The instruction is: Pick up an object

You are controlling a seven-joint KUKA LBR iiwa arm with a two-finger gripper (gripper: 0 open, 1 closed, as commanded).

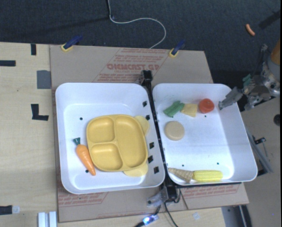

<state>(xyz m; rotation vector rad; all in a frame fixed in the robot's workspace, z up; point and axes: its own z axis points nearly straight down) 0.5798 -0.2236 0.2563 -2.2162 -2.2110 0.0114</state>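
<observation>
The right bin (235, 141) holds a red tomato (206, 105), a pale yellow wedge (190, 109) and a green piece (173, 109) in a row near its far side. A beige round piece (175, 130) lies below them. A corn cob (207, 176) and a cream cone-shaped piece (181, 175) rest at the front wall. My gripper (235, 102) hovers over the bin's far right rim, just right of the tomato. Its fingers are open with nothing between them.
The left bin (67, 108) carries a yellow divided plate (117, 142) with an orange carrot (85, 158) to its left. Pale yellow bits (141, 123) stick out from under the plate. Both bins sit on cardboard (126, 65). A white cable (145, 20) loops behind.
</observation>
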